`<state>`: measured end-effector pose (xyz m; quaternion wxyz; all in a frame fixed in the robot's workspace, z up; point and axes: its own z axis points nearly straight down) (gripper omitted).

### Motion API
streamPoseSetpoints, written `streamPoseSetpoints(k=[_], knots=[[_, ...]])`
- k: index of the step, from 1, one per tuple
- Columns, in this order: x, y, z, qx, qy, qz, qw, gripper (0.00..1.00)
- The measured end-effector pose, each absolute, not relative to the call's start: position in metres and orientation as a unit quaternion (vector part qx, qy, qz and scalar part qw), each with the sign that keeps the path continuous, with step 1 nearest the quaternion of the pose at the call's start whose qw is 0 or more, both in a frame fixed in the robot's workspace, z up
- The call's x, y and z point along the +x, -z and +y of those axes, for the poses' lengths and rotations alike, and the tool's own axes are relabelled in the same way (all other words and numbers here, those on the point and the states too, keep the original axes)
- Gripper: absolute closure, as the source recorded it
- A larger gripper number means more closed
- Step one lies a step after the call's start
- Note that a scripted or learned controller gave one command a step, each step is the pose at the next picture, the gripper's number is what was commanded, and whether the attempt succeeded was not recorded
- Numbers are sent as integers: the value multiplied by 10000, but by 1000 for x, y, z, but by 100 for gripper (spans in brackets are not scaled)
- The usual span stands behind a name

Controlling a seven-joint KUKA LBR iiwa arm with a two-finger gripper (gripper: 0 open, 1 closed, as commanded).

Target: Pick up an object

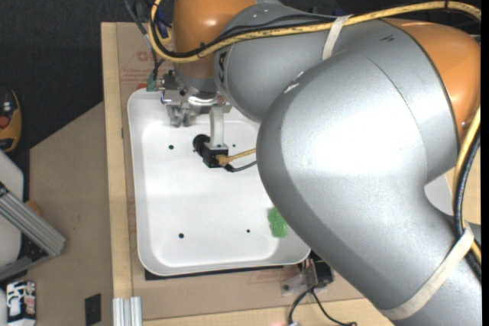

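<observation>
My gripper hangs over the far left part of the left white bin, close to its back wall. Its short metal fingers point down at the bin floor, and I see nothing between them. A small green object lies near the bin's right side toward the front, half hidden by the big grey arm. The gripper is well away from it, up and to the left.
The grey arm with its orange band covers the right of the view and hides the second bin. The bench's wooden border runs along the left. Loose clutter lies on the floor at the far left.
</observation>
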<state>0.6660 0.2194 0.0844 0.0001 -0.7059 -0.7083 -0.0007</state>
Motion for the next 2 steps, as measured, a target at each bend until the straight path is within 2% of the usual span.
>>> streamPoseSetpoints(k=[1, 2], knots=[[667, -122, 158, -7087, -6, -7055, 0, 100], [667, -145, 132, -7082, 5, -7060, -8, 100]])
